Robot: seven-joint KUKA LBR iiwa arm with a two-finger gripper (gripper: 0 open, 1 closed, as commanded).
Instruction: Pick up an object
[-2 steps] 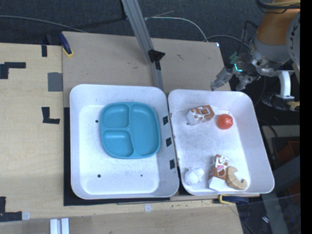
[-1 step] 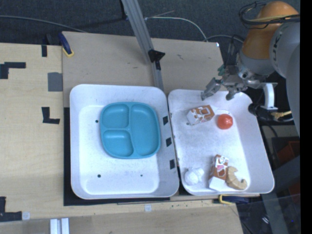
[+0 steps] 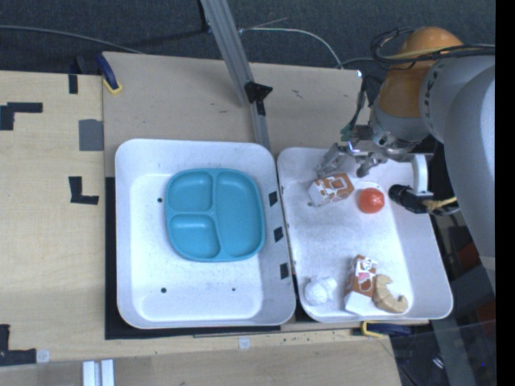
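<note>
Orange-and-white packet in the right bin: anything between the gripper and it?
Nothing visible. The gripper hangs at the bin's far end, right above the packet. The red ball lies beside the packet toward the arm, apart from it and off the line down.

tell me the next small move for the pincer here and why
Probably a short drop straight down. The pincer sits at the far end of the right bin, just above the orange-and-white packet, with nothing visibly between its fingers. The red ball lies close beside the packet, so a straight descent seems least likely to knock it.
</note>
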